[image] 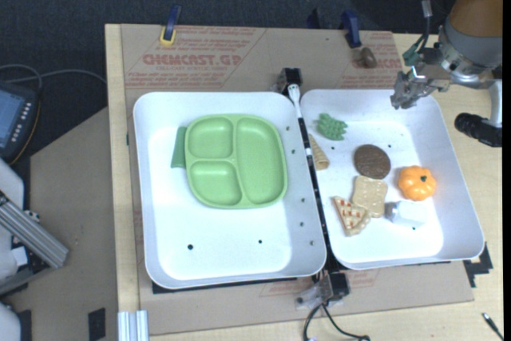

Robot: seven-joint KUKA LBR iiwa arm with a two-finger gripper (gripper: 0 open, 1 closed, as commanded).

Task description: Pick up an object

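Claw hangs over the far edge of the right bin, apart from everything in it; whether it is open cannot be told, and nothing shows in its grasp. Candidates lie below: green sprig, brown disc, orange pumpkin, cracker, pizza slice. Left bin holds 1 green divided plate.

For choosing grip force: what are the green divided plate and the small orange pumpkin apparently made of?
Green divided plate: probably moulded plastic, with a smooth, slightly matte, uniform colour. Orange pumpkin: likely toy plastic or rubber, with a mild sheen; hardness cannot be judged.
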